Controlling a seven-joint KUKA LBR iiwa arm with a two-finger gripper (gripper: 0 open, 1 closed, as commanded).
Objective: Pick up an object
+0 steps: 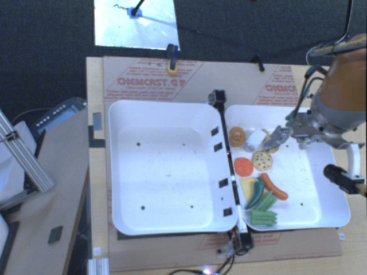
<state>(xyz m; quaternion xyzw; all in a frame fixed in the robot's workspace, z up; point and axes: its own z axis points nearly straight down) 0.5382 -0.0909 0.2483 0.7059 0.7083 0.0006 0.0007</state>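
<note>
The grey arm with its orange band (344, 90) reaches in over the right-hand shallow white bin (321, 211), its pincer (277, 137) low among the toy foods — whether it is spread or pinching, I cannot tell. Just beside the tip lie a pale cream piece (254, 141), a brown ring-shaped doughnut (237, 135) and a round tan speckled cracker (262, 161). Nearer the front rest a flat red disc (243, 166), a yellow wedge (249, 186), an orange carrot-like stick (273, 187) and green pods (262, 209). The left-hand white bin (166, 171) sits alongside on the tabletop (189, 76).

Arm (338, 90) reaching from right, gripper (277, 137) lowered.
</note>
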